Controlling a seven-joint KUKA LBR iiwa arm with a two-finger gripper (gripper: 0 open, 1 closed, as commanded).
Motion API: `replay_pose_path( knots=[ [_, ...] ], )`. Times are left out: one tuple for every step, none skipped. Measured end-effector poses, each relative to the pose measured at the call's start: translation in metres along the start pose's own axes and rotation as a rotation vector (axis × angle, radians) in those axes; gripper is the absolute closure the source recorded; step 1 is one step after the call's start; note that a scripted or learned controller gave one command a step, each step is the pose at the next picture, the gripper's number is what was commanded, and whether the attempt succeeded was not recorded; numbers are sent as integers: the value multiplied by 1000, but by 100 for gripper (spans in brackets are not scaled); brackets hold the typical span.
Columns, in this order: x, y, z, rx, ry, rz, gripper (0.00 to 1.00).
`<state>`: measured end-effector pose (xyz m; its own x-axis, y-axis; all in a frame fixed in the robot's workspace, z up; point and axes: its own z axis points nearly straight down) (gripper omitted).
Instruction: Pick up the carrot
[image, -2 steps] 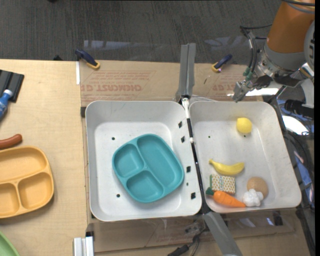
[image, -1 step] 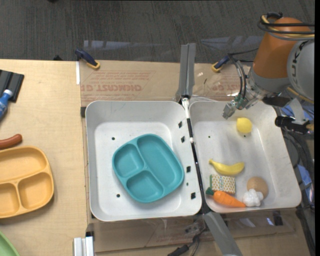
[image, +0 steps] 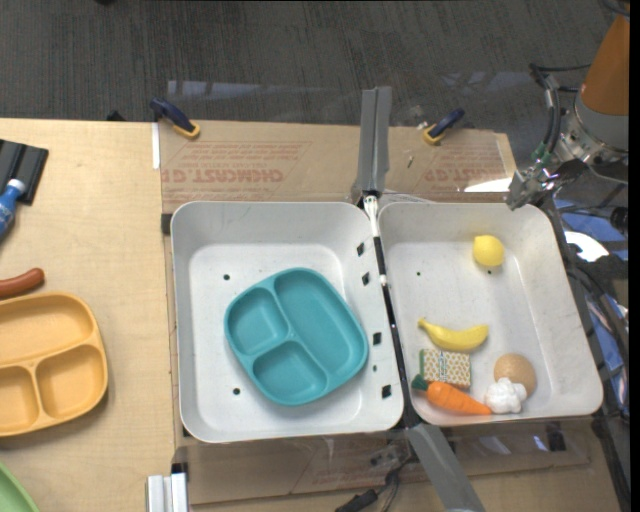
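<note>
Nearest us, the carrot lies along the front wall of the right bin, just beside a cracker box and an egg. Farther back, we see the tool over the bin's far right corner; its grip we cannot tell.

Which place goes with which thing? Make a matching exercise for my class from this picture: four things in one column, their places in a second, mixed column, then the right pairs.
Things
1. carrot
2. lemon
3. teal tray
4. gripper

Places
A. in the left bin
B. far part of the right bin
C. near edge of the right bin, beside the garlic
D. above the right bin's far right corner

Pairs: 1-C, 2-B, 3-A, 4-D
</note>
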<state>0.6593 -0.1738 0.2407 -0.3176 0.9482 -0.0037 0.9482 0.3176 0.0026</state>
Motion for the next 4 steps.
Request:
replay_pose_path(
  knots=[
    [-4, -2, 57, 2, 3, -151, 100],
    [14, 5, -12, 3, 1, 331, 100],
    [67, 22, -2, 7, 2, 537, 100],
    [0, -1, -4, 5, 0, 690, 100]
  ],
)
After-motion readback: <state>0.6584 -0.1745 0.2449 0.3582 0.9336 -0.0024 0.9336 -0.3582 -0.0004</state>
